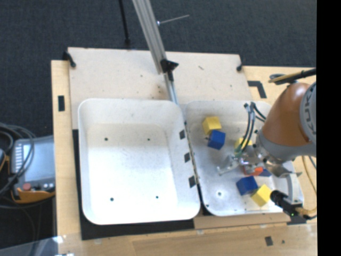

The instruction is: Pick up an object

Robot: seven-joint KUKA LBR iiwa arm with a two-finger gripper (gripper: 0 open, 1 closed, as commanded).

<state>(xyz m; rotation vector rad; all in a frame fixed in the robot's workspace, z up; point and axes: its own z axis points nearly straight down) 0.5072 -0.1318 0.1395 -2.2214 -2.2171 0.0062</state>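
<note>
In the right bin (221, 204), a yellow cube (211, 124) sits at the back left, touching a blue cube (217, 139) just in front of it. A second blue cube (246, 185) and a second yellow cube (261, 194) lie side by side near the front. My gripper (235, 162) hangs low over the middle of this bin, between the two pairs of cubes. A small red-orange object (251, 169) lies right beside it, partly hidden by the wrist. A yellow piece (244, 143) shows just behind the gripper.
The left bin (88, 143) stands beside the right one, their rims meeting at the centre. A slanted aluminium post (152, 31) rises from behind the bins. The arm's orange band (287, 116) covers the right bin's back right corner. A control pendant (29, 169) lies off the bench's left.
</note>
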